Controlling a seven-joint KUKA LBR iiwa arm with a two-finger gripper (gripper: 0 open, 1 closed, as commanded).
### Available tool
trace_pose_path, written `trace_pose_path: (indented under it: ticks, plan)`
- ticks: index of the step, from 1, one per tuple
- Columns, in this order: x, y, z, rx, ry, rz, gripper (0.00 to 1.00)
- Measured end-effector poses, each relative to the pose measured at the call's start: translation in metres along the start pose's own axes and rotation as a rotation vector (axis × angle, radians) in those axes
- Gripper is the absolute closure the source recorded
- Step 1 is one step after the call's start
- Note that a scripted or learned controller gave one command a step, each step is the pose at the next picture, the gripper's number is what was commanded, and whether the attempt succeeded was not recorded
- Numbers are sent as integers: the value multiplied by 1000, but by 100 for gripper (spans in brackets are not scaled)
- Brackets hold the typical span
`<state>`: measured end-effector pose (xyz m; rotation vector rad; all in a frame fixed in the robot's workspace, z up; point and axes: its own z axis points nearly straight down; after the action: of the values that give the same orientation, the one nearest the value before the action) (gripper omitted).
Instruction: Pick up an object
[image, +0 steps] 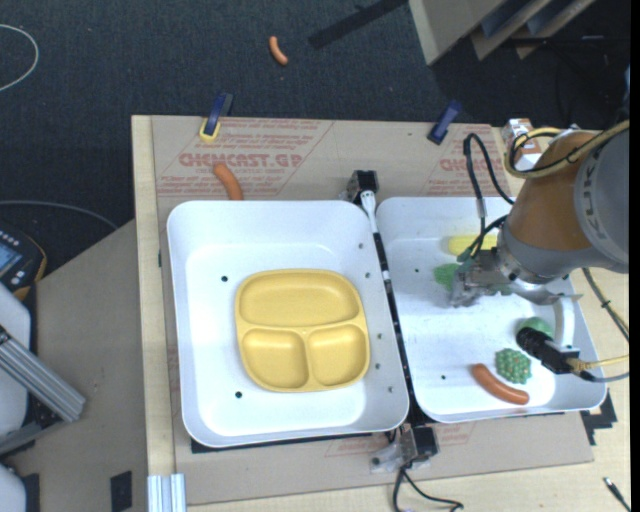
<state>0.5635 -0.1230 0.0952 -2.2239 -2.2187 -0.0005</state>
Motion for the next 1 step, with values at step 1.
trace_pose_path:
  ticks: [1]
  plan:
    - [-3, 4, -63, -8, -3, -3, 100]
